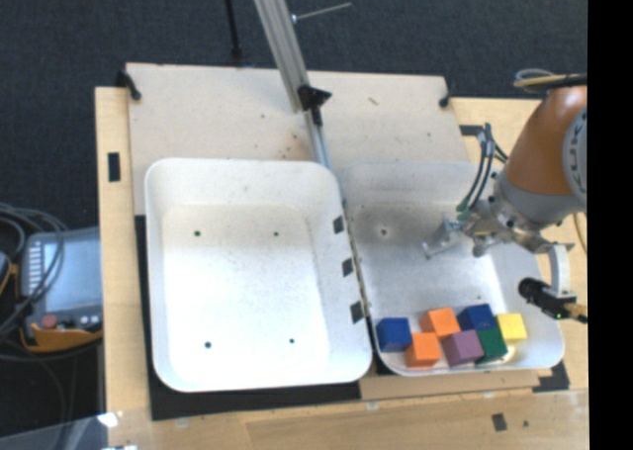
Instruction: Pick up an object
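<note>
While the gripper hangs over the right bin, its fingers too blurred to tell their spread, coloured blocks crowd that bin's near edge, leaving its far half open.

Count: two white bins, left bin and right bin. Seven blocks, all in the right bin's near end: two blue, two orange, one purple, one green, one yellow.
</note>
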